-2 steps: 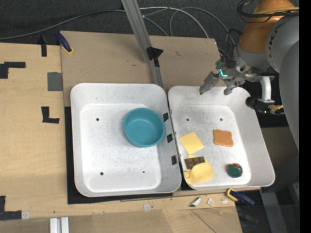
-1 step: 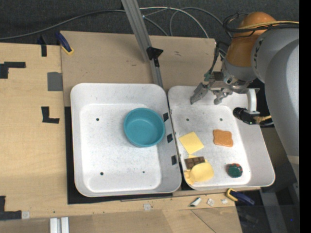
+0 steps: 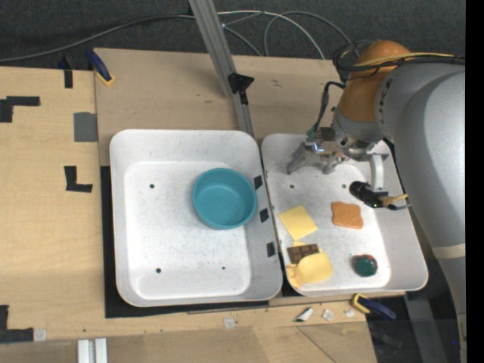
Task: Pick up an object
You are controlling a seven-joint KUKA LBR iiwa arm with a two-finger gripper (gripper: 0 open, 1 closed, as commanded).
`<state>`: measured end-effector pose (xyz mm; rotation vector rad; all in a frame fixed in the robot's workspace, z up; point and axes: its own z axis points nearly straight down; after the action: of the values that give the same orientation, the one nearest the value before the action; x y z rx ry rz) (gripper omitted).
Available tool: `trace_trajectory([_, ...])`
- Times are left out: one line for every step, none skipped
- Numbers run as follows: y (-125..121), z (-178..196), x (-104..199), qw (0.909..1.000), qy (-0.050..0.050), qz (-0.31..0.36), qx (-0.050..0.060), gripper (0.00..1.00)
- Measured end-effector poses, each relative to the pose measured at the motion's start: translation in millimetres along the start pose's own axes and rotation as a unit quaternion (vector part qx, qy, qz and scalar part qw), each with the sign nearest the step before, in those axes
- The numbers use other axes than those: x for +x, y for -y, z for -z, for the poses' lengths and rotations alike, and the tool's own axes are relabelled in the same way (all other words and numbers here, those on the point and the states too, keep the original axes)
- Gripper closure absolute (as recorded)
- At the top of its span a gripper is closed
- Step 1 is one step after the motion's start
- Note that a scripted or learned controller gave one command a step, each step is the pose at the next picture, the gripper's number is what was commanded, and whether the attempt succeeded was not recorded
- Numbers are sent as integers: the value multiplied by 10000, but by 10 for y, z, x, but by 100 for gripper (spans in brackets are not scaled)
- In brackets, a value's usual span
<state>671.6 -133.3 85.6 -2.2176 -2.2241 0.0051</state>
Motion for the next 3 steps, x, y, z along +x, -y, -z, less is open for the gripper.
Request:
trace_trajectory([-10,131,5,10000,2,7,-7,100])
trace_trajectory([-42,656,-87,10000,-3,-8,-33,100])
trace_trajectory([30,1235,-130,10000,-2,-10,-37,100])
